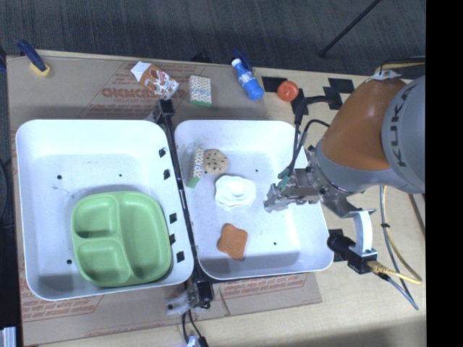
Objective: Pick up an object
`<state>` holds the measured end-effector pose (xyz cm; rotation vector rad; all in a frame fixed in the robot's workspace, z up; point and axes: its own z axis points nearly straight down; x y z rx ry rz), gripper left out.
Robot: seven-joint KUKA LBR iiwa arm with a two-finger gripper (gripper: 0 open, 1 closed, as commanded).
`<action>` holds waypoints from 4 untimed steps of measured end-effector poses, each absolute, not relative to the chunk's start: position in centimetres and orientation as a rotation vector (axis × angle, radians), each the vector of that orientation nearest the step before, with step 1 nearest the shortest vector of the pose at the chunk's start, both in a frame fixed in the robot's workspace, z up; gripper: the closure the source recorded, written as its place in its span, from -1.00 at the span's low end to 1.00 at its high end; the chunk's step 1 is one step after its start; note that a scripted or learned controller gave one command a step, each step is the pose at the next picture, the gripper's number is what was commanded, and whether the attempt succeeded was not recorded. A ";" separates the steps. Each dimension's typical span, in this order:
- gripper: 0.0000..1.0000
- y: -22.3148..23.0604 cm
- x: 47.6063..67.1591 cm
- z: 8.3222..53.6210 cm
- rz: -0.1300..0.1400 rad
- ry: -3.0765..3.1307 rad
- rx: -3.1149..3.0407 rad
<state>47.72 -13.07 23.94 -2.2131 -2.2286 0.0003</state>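
Observation:
The right bin (289, 139) holds a white round object (235, 191), a chocolate-chip cookie (214, 161), an orange-brown toast-like piece (232, 241) and a small green-and-white packet (197, 164). My gripper (278, 198) hangs low over the right side of this bin, just right of the white object and a short gap away from it. Nothing shows between its tips. The orange-banded wrist (362, 132) rises behind it to the right.
The left bin (43, 139) carries a green divided tray (119, 237). Behind the bins lie a snack wrapper (154, 80), a small box (200, 90), a blue bottle (247, 79) and an orange ball (288, 90). A cable runs at the bench's right.

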 end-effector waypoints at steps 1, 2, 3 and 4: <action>1.00 -10.6 47.7 23.7 0.002 -2.229 -2.211; 1.00 -16.6 47.6 20.6 0.004 -2.226 -2.213; 1.00 -16.9 47.6 20.8 0.003 -2.227 -2.214; 1.00 -17.1 47.6 20.8 0.003 -2.229 -2.213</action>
